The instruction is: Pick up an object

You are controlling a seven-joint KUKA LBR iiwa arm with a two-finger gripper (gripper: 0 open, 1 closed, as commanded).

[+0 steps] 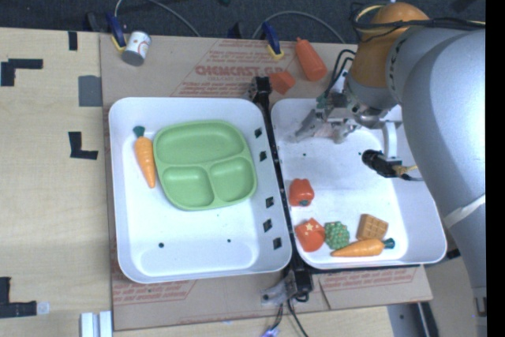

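My gripper (319, 133) hangs over the back left part of the right bin (418, 209), open, with nothing between its fingers. Below it in that bin lie a red pepper (301, 192), a red tomato-like piece (309, 235), a green broccoli (337, 234), a tan waffle (372, 227) and an orange carrot (359, 249). The pepper is the nearest of these, a short way towards the front of the gripper. In the left bin (189, 256) sit a green divided plate (207, 163) and a second carrot (145, 159) beside it.
Behind the bins on the cardboard lie an orange-red toy (310, 59), a small red piece (282, 80) and a white can (136, 47). Black clamps run along the wall between the bins (268, 170). The grey arm (450, 114) covers the right bin's right side.
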